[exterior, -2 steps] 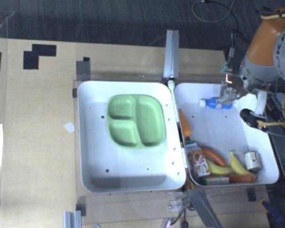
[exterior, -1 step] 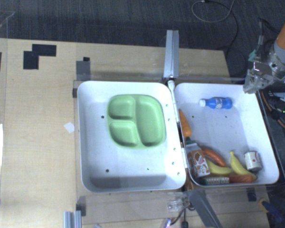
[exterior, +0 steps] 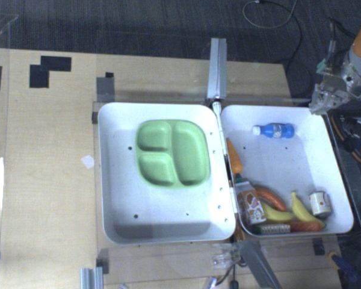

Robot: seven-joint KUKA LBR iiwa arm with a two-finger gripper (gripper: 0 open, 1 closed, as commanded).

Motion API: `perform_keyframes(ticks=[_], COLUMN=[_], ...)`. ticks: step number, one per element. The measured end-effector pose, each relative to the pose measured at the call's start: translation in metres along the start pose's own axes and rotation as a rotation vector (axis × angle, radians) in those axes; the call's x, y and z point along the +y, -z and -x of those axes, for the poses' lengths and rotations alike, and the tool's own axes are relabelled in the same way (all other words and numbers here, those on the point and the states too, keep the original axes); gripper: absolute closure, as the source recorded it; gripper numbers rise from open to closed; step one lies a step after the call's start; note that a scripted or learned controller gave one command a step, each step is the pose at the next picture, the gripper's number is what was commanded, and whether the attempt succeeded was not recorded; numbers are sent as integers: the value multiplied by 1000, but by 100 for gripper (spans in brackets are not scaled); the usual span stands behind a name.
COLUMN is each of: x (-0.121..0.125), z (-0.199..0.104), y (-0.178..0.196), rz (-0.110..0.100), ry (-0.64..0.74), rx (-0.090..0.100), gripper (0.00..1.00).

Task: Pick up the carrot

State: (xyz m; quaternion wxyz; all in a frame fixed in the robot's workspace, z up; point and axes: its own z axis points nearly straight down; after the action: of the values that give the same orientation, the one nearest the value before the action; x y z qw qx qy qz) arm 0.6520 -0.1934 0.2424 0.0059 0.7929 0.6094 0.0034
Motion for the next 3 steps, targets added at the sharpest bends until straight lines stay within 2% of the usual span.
perform_keyframes(ticks=[1, 2, 3], x=[17, 21, 24], z=[-5, 5, 3], y=[-85, -85, -71], rz=[-5, -1, 10], ry=[612, 784, 787], rx=[4, 2, -1], gripper=[100, 100, 100])
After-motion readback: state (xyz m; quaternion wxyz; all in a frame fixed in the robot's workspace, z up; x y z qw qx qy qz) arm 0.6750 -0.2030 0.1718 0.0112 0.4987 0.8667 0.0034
